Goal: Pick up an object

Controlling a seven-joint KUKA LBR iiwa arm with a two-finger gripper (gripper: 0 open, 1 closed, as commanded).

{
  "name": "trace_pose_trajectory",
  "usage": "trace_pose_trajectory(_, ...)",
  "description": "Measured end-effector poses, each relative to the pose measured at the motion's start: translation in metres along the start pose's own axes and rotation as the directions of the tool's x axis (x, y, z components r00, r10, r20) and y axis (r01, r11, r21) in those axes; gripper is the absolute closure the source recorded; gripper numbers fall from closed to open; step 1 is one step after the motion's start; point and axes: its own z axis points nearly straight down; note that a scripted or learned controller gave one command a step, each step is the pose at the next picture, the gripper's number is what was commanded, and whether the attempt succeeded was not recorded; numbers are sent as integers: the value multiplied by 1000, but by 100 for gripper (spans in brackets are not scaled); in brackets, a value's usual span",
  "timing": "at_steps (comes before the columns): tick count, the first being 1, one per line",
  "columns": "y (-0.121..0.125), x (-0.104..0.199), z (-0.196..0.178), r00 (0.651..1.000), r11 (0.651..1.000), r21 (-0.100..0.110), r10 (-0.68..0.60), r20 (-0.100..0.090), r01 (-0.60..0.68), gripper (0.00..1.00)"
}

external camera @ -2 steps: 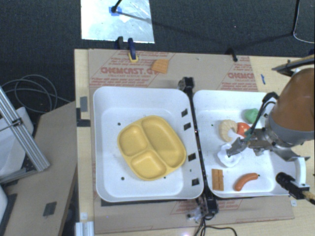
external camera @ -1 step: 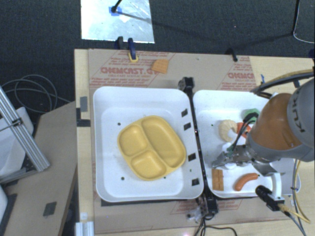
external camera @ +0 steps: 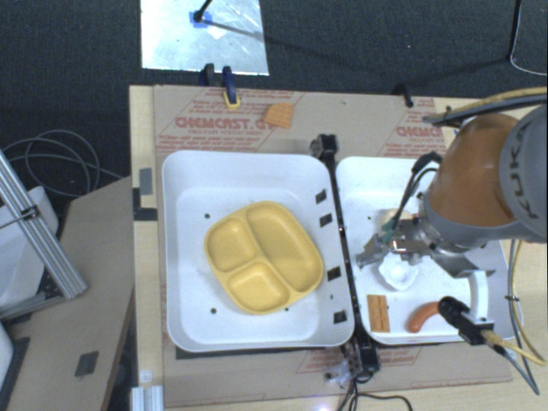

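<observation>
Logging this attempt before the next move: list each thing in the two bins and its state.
Yellow divided plate: upright, flat in the left bin.
White object: on the right bin floor, under the gripper.
Cracker: lying flat, untouched.
Sausage: lying near the bin's front edge.
Gripper: low over the white object; grasp unclear.

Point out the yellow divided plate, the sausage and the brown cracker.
yellow divided plate (external camera: 264,255): camera view, centre ridge.
sausage (external camera: 421,317): camera view, its middle.
brown cracker (external camera: 378,312): camera view, its flat top.
</observation>
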Motion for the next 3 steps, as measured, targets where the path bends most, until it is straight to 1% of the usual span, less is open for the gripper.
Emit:
trace_pose_trajectory(1, -1, -93, -113, 1000, 1000, -4, 18, 10, -18, 0)
trace_pose_trajectory(2, -1, -36, -88, 1000, 1000, 10, 3, 1, -3, 0)
trace_pose_trajectory(3, -4, -55, 2, 1000, 1000, 17, 13, 2, -13, 0)
